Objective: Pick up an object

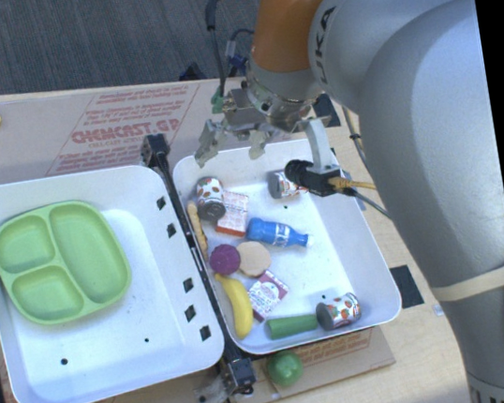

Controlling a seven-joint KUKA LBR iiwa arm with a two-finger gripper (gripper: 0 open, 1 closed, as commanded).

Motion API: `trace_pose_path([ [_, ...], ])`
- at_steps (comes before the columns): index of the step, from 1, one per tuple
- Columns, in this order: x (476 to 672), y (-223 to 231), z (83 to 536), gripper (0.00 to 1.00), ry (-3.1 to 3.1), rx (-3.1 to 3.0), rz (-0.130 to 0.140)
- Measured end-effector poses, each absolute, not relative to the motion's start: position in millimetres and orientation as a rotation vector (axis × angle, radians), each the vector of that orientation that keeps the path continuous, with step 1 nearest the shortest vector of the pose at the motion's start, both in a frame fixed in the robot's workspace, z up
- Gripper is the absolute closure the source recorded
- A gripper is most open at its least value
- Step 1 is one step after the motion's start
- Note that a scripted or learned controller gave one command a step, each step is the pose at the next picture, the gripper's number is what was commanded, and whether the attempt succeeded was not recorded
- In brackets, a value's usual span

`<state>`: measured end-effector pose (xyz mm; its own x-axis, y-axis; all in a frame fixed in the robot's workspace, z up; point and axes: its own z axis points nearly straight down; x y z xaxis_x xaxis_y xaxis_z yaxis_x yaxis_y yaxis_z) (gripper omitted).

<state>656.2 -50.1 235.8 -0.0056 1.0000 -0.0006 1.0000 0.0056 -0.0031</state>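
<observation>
Pincer above right bin's far rim, fingers apart, small can just below

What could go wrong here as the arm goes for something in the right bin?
The end effector hangs over the right bin's far rim and could clip it on descent. The items are packed close: the blue bottle lies by the purple ball and tan disc, so a grasp may nudge neighbours.

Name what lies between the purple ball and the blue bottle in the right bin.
In the camera view, a tan round disc lies between the purple ball and the blue bottle, touching the ball.
</observation>
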Motion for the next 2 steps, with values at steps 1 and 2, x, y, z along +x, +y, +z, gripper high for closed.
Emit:
trace_pose_path([
  [1,656.9,-47.0,338.8,0.00,-2.230,-2.216,-0.002],
  [2,655.2,-70.5,189.7,0.00,-2.223,-2.212,0.008],
])
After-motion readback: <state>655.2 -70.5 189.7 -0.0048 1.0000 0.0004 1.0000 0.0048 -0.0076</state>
